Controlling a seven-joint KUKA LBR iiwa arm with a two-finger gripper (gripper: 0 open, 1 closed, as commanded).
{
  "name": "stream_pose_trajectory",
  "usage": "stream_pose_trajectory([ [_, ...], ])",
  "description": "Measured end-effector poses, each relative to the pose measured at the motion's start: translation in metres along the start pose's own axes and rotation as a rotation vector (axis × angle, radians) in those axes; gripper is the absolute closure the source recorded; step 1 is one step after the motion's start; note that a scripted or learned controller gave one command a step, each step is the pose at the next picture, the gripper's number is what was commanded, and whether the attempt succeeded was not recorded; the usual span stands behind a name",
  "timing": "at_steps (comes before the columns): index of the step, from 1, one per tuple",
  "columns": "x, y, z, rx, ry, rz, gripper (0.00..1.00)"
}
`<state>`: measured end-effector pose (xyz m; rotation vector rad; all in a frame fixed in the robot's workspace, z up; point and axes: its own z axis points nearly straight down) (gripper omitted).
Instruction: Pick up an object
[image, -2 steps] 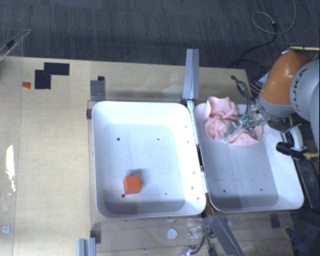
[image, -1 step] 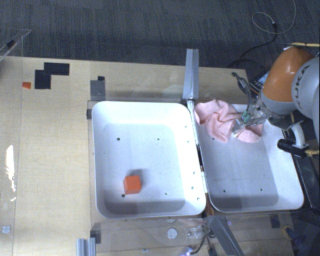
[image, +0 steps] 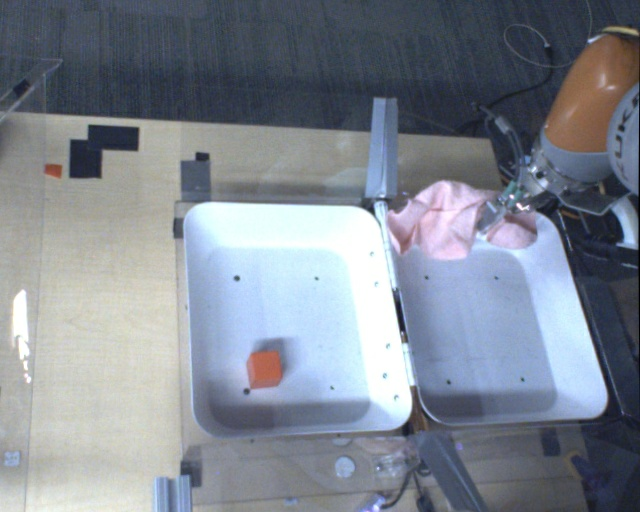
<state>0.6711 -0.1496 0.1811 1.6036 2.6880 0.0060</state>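
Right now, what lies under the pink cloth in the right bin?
The pink cloth is bunched in the far corner of the right bin, over its rim. Whatever is beneath it is covered. The gripper is at its edge.

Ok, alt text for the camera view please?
A grey arm's two-finger gripper presses into a crumpled pink cloth at the far edge of the right white bin. A small orange block lies in the left white bin.

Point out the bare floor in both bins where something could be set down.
Left bin: nearly all free; the orange block takes a spot near the front wall, left of centre. Right bin: the floor from the middle to the front wall is bare. Its back edge is crowded, where the pink cloth drapes over the rim and the gripper sits on it.
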Motion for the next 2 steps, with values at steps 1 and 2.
stream_pose_trajectory([
  [1, 0.037, 0.02, -0.005, 0.002, 0.003, 0.093, 1.0],
  [2, 0.08, 0.029, -0.008, 0.002, 0.003, 0.048, 1.0],
])
